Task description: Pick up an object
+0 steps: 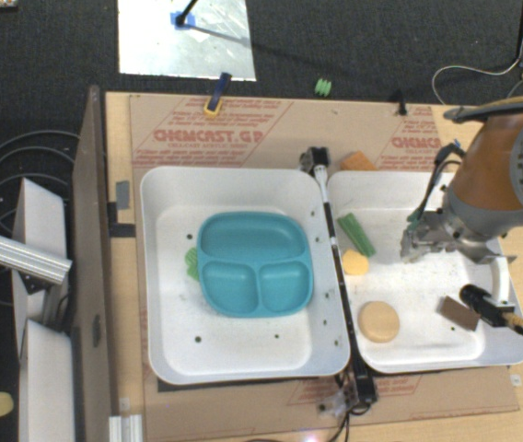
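In the right bin [400, 357] lie a green block [356, 233], a small yellow piece [355, 263], a round tan disc [379, 321] and a brown block [457, 313]. My gripper [416, 245] hangs low over the bin's middle, right of the green block and the yellow piece and apart from both. The tan disc lies nearer the front, left of the gripper. Nothing shows in the gripper's grasp.
The left bin [165, 339] bears a teal divided plate [254, 263] with a green thing [191, 263] peeking from under its left edge. An orange piece [357, 162] lies behind the right bin's back rim. The arm covers the bin's right side.
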You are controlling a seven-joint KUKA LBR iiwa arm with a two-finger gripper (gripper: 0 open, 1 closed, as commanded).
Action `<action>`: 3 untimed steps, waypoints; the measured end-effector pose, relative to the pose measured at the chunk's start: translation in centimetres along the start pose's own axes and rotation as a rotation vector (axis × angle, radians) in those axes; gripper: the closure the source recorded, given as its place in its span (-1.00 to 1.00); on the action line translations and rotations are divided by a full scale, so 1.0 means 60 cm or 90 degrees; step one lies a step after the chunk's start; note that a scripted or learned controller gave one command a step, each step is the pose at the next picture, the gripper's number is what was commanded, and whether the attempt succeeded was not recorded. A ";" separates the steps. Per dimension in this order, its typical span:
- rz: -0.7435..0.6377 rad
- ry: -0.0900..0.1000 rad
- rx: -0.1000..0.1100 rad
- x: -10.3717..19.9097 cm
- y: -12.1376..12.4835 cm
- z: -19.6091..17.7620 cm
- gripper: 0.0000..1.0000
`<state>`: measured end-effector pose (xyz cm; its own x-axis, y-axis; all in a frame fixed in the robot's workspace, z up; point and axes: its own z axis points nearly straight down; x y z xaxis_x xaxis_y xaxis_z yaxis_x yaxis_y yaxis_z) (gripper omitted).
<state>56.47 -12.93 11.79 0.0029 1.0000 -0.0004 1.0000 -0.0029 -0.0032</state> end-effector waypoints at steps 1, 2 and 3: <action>-0.004 -0.003 -0.011 -0.038 0.043 -0.171 1.00; -0.007 0.002 -0.001 0.059 0.008 -0.143 1.00; 0.000 0.000 -0.001 0.001 -0.047 -0.115 1.00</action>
<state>53.66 -12.89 18.72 0.0022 1.0000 -0.0008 1.0000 -0.0022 -0.0020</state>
